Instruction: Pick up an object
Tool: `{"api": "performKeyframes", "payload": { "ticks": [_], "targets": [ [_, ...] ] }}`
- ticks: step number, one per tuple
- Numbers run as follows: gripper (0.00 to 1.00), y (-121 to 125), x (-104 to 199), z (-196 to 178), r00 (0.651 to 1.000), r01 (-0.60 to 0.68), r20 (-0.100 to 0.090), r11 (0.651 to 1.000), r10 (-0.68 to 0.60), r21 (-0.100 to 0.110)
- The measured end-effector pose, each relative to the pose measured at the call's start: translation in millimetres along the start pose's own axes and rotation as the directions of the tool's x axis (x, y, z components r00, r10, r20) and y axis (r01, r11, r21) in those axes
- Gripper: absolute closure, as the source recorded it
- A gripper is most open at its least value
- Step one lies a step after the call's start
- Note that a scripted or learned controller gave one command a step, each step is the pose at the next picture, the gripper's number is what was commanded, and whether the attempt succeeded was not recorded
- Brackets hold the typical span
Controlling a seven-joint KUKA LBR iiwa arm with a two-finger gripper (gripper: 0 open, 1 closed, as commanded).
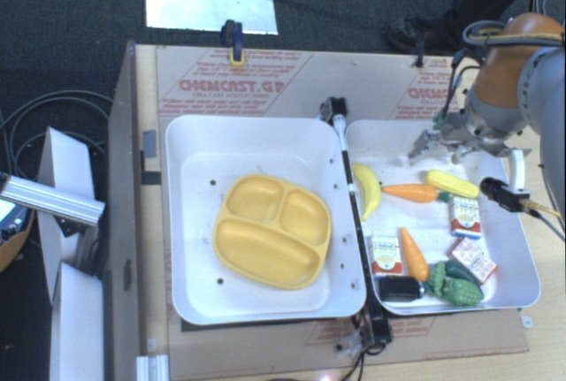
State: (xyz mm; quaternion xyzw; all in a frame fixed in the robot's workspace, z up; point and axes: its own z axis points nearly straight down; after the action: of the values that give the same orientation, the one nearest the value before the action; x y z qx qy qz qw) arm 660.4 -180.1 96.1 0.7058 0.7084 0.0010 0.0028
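Nearest the lower edge, in the right bin point(522, 282), a black object point(400, 288) lies at the front wall beside a green toy vegetable point(453, 286). Just behind them an orange carrot point(413, 254) lies at a slant, with a small red-and-white carton point(384, 254) touching its left side and another small carton point(478, 265) off to its right. A third carton point(465, 217) lies further back, near the right wall. Behind that, a second carrot point(410, 192) lies crosswise, its tip meeting a yellow corn cob point(452, 184). A banana point(368, 189) curves along the divider between the two bins.

Over in the left bin point(190, 194), a yellow divided plate point(271, 231) with three compartments sits near the middle, turned at a slight angle.

Both bins rest on a brown cardboard sheet point(265, 79) that covers the tabletop point(124, 194), with a black clamp point(233, 36) at its far edge.

From the right, the grey arm with its orange band point(508, 61) reaches over the far corner of the right bin. Its end effector point(431, 143) hangs above the bin's back part, behind the corn cob and the crosswise carrot, touching neither. Nothing is seen between its fingers; whether they are spread or closed cannot be told from this slant
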Motion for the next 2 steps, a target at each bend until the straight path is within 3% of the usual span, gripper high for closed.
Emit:
{"api": "performKeyframes", "payload": {
  "ticks": [1, 2],
  "targets": [
    [0.0, -41.9, 9.4, 11.8, 1.0, -0.004, -0.002, 1.0, 0.004, 0.006],
    [0.0, -106.1, 28.0, 11.3, 1.0, -0.004, -0.004, 1.0, 0.004, 0.008]
  ]
}}
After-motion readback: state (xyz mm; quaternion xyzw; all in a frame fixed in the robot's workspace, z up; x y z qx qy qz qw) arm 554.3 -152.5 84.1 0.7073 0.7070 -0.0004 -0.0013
